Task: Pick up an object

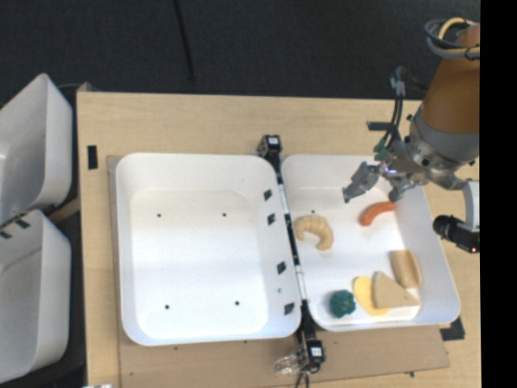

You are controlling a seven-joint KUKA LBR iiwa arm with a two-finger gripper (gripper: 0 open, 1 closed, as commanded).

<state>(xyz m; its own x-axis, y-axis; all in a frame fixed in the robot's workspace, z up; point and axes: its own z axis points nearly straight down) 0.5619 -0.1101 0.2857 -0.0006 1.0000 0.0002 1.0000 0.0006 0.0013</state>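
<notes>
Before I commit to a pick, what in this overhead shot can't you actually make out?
- Gripper: blurred; finger state unreadable in the camera view.
- Orange piece: its upper right end sits under the gripper; contact unclear.
- Yellow piece: partly covered by the tan wedge.
- Green item: too small to identify.
</notes>
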